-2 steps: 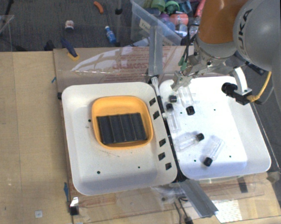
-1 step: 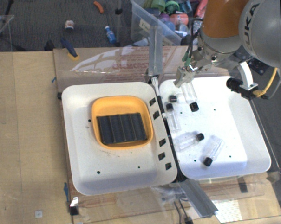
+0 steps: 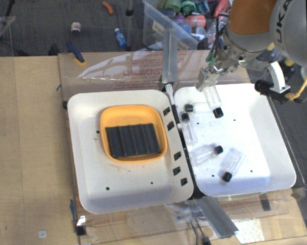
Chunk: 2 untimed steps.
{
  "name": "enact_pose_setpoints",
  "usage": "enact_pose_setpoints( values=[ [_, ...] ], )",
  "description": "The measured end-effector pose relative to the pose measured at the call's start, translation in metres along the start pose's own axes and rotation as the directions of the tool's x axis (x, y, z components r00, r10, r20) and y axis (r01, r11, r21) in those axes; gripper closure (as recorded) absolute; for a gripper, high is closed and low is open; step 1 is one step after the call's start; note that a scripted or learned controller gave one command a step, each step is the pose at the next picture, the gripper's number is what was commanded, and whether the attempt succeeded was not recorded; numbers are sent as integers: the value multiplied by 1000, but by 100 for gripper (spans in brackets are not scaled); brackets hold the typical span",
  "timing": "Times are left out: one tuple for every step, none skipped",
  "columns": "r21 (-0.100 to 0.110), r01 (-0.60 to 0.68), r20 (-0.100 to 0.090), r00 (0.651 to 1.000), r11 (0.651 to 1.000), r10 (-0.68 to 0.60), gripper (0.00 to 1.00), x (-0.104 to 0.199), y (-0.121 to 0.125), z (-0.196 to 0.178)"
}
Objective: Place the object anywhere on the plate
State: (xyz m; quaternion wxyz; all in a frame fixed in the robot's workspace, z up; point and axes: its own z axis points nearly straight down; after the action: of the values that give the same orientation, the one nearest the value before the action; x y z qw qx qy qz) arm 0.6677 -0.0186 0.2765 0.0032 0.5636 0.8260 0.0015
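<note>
**Transfer Stage: Vial Lifted, Plate Not Yet Reached**

My two-finger claw [image 3: 206,81] hangs over the rear edge of the right-hand shallow white bin [image 3: 256,140]. A clear plastic vial with a black cap [image 3: 213,100] hangs cap-down from it, its upper end between my fingers; I judge that I am holding it, though the contact itself is small and hard to resolve.

The target, an orange rounded-square plate carrying a dark ribbed insert [image 3: 132,133], sits in the left-hand shallow white bin [image 3: 89,173], well apart from my claw and across the central divider [image 3: 174,123].

Step in hand: the pick appears complete; the carry has not begun. The next move calls for travel leftward over the divider with the vial kept clear of its rim, then a descent above the plate and release.

Three more clear vials with black caps lie in the right bin: one near the divider [image 3: 187,124], one mid-bin [image 3: 205,153], one toward the front [image 3: 230,167].

Limits of view: my wrist covers the top of the held vial. The transparent bodies blend into the white floor, so their outlines are uncertain.
</note>
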Motion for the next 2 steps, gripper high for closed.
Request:
enact_pose_setpoints(
  values=[
    [6, 37, -3, 999, 999, -37, 100, -17, -7, 15],
    [-1, 172, 1, 985, 985, -172, 100, -23, -9, -11]
  ],
)
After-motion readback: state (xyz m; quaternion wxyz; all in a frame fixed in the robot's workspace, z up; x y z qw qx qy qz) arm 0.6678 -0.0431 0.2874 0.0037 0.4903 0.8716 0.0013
